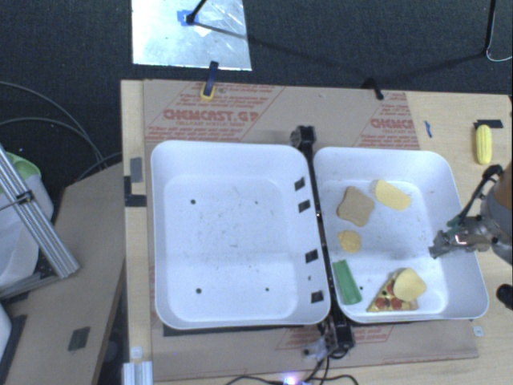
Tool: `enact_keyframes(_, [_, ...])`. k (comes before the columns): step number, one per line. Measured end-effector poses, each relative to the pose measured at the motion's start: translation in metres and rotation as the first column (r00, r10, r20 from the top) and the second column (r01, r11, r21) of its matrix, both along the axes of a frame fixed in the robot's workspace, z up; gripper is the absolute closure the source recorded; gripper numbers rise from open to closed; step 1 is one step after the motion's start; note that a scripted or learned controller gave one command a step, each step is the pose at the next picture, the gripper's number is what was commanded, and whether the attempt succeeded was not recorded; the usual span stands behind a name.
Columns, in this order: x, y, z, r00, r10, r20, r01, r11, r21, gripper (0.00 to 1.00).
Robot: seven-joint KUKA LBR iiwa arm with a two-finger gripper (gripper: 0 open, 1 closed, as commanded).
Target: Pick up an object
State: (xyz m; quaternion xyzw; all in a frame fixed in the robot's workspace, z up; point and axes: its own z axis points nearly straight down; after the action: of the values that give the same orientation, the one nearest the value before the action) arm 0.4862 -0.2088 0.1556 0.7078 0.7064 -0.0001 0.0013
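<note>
The right bin (433,167) holds several toy food pieces. A tan toast slice (356,205) lies near its middle, with a yellow piece (393,195) just right of it and a small yellow round piece (349,241) below it. A green stick (347,281) lies along the bin's left wall. A pizza slice (386,297) sits at the front with a yellow piece (409,284) on its right end. My gripper (443,243) comes in at the bin's right wall, to the right of the food pieces and apart from them.
The left bin (160,215) stands beside the right one, with black clips along the divide between them. A yellow corn cob (483,143) lies on the bench beyond the right bin. Cables and a metal frame sit at the far left.
</note>
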Motion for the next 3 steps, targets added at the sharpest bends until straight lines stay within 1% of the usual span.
enact_keyframes(1, [0.106, 0.055, -0.028, 1.0, 0.015, 0.007, -0.015, 1.0, 0.002, 1.0])
enact_keyframes(2, [0.097, 0.114, -0.048, 1.0, 0.011, -0.001, -0.011, 1.0, 0.005, 1.0])
enact_keyframes(3, [0.11, 0.115, -0.066, 1.0, 0.007, 0.006, -0.007, 1.0, 0.001, 1.0])
